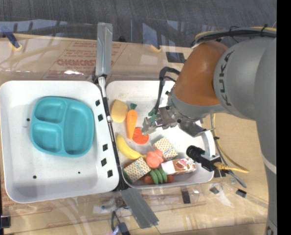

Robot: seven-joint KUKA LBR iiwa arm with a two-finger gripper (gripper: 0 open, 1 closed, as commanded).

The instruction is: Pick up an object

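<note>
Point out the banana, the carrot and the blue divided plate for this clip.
banana (pixel 127 149): camera view, middle of its curved yellow body.
carrot (pixel 131 124): camera view, middle of its orange length.
blue divided plate (pixel 63 148): camera view, its lower rim.

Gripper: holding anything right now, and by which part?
Cannot be told. The gripper hangs low in the right bin, just above the red tomato slice beside the carrot.
</note>
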